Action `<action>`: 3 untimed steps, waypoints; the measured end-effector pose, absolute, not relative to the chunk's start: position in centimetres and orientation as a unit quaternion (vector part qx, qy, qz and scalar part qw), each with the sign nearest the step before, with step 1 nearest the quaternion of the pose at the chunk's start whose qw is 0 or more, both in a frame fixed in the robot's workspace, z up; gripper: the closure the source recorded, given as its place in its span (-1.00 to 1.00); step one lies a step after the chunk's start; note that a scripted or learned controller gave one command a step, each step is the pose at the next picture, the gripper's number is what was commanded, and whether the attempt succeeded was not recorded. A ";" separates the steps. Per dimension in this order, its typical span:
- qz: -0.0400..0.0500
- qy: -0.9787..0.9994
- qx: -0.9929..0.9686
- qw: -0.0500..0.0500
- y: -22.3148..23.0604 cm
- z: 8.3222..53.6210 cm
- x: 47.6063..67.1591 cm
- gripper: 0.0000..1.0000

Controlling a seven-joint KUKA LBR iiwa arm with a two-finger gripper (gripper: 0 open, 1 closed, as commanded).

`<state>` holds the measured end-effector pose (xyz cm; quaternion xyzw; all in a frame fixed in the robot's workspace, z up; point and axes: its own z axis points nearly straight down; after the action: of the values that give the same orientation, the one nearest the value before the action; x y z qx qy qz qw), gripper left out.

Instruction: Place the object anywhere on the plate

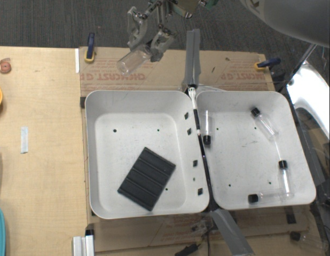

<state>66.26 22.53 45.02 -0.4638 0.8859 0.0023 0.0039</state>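
Two shallow white bins sit side by side on the bench, the left bin (95, 143) and the right bin (293, 143), and up above their far edge hangs the metal two-finger gripper (146, 49), poised over the brown cardboard sheet (170, 71), well clear of both bins. Between its fingers (157, 42) sits a clear plastic tube (132, 62), tilted, its lower end pointing down to the left, and the fingers are closed onto its upper part. Down in the left bin lies the dark ribbed rectangular plate (147, 178), flat and turned on a diagonal, near the front wall. Over in the right bin, several more clear tubes with black caps (262, 122) lie scattered along the walls
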 end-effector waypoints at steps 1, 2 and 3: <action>0.003 0.888 -0.461 0.006 22.3 45.9 66.5 1.00; 0.004 0.889 -0.458 0.008 22.2 46.9 66.6 1.00; 0.001 0.791 -0.612 0.001 21.4 44.2 66.0 1.00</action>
<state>66.02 21.41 44.16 -0.6117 0.7911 0.0009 0.0014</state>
